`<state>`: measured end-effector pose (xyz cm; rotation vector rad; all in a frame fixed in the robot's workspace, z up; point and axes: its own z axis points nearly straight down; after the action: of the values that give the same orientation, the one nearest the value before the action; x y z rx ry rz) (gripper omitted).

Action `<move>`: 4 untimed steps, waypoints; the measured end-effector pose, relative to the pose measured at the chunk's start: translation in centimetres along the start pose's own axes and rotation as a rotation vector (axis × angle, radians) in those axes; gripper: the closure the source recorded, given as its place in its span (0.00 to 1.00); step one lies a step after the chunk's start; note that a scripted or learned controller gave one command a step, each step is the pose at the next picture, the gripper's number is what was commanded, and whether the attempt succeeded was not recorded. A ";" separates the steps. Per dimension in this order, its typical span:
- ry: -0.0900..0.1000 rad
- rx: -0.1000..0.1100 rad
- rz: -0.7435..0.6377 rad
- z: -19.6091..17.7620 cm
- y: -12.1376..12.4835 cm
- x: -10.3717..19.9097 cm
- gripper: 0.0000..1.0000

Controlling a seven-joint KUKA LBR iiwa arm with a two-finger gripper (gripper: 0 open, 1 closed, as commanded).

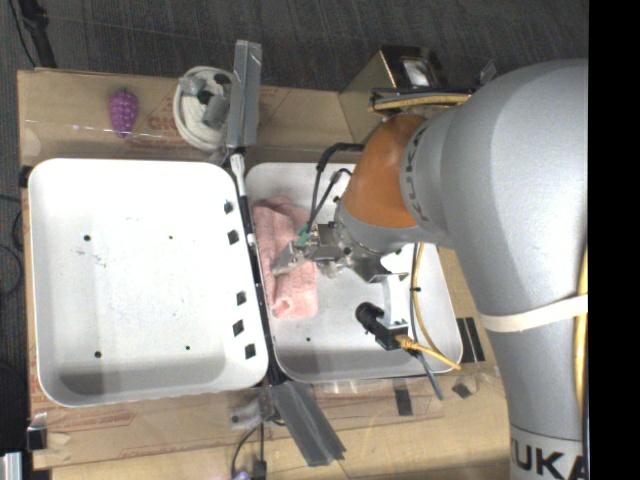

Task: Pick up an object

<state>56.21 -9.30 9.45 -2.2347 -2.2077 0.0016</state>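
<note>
On the far left, on the brown cardboard-covered surface (60, 118) behind the bins, lies a small purple knobbly thing like a bunch of grapes (122, 111), well apart from the work. Below it is the left shallow white plastic bin (130, 268). A white round coil-like item (203, 108) sits on the surface near the grey metal bar (243, 98) that runs down between the two bins.

In the right shallow white plastic bin (335, 343), a soft pink folded cloth-like bundle (292, 293) lies lengthwise, close along the bin's left wall. This is the likely thing to pick. The jaws hang over its middle, at or just above its top; whether they are spread, pressed together or pinching the fabric I cannot tell from this slant. The grey arm with its orange band (395, 183) reaches in from the right.

To do the grasp well, the jaws should probably come straight down on the thick middle fold and gather enough fabric to hold. A bite too near the wall risks one jaw catching the bin's rim or the dividing bar. Soft stuff will likely sag and slip, so a deep, firm close followed by a slow vertical lift seems wise, with the hold checked before the arm moves sideways.
</note>
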 end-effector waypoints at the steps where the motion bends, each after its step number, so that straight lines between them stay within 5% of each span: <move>1: 0.001 0.002 0.126 -9.7 -0.5 3.9 0.00; 2: 0.001 0.004 0.088 -8.3 1.7 -3.7 0.00; 3: 0.001 -0.001 -0.067 0.2 4.3 -1.9 0.00; 4: 0.003 0.001 -0.074 -0.9 4.4 -1.7 1.00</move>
<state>60.55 -11.05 10.30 -2.1501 -2.2863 -0.0013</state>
